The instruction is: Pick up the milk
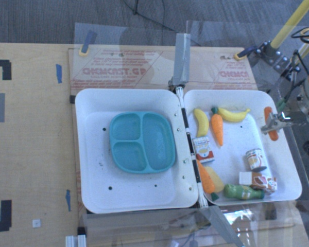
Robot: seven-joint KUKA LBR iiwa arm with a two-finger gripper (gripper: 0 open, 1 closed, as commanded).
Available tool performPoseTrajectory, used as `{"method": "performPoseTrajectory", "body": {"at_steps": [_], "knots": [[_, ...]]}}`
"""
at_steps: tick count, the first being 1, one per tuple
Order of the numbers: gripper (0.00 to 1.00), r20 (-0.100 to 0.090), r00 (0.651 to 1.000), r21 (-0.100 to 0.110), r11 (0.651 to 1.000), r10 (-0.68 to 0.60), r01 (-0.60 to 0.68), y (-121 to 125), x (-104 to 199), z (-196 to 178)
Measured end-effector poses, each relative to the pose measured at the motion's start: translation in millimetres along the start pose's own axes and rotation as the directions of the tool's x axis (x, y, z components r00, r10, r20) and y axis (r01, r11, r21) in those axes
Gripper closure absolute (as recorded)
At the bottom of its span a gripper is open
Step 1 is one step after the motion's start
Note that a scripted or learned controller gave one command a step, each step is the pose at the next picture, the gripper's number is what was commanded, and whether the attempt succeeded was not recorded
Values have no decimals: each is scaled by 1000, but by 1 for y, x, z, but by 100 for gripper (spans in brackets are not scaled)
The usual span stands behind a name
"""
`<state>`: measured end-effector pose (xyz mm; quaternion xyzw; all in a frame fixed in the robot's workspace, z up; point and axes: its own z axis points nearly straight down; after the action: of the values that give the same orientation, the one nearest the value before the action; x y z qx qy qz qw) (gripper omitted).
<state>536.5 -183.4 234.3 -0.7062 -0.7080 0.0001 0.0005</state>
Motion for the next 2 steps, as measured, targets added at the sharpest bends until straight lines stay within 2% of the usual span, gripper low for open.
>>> {"method": "performPoseTrajectory", "body": {"at_steps": [1, 2], "knots": [[0, 33, 783, -18, 783, -622, 622, -27, -42, 109], [0, 67, 578, -17, 578, -813, 816, -30, -34, 114]]}}
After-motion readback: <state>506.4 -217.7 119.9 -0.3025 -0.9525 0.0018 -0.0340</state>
